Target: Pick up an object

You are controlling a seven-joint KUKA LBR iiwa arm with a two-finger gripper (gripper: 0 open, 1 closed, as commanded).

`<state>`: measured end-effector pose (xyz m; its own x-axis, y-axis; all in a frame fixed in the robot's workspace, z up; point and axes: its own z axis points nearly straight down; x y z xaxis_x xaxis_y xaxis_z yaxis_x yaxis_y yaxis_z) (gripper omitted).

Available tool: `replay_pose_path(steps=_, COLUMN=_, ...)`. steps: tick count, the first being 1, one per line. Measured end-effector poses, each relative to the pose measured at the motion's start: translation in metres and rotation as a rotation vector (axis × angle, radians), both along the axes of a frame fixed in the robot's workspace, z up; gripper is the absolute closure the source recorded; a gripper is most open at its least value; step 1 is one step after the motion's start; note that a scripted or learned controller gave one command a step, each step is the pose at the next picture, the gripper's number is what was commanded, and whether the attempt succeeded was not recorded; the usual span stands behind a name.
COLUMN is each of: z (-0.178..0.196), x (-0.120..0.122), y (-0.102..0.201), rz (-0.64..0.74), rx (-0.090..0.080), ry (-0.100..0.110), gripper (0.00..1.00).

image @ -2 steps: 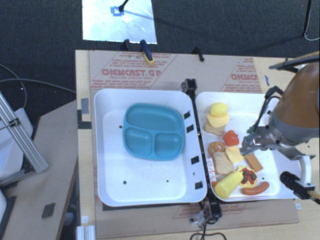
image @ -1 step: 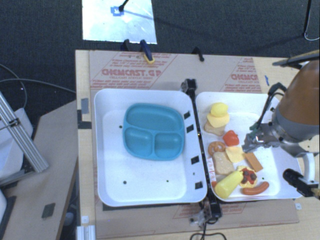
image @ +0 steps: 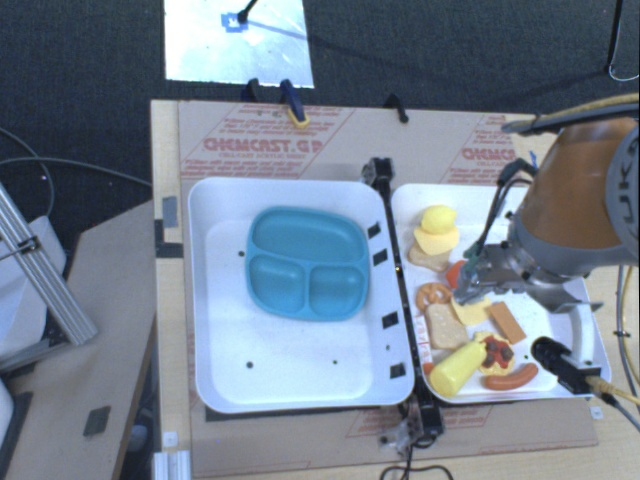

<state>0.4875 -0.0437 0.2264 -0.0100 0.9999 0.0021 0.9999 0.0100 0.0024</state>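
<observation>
Gripper [image: 470, 286] low over toy food [image: 470, 338]

Tray [image: 305, 265] in left bin [image: 225, 218]

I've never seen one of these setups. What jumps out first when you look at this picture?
Probably the bright blue divided tray, lying alone in the middle of the left white bin. Next, the big grey and orange arm reaching in from the right, its gripper low over a jumble of toy food in the right bin: a yellow rubber duck, a pretzel, a sausage and a yellow bottle.
</observation>
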Motion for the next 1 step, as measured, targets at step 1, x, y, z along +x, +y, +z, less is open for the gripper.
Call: replay_pose_path(steps=1, z=0.1214, x=0.0754, y=0.0476, rz=0.002, rx=-0.001, ry=-0.017, gripper=1.0)
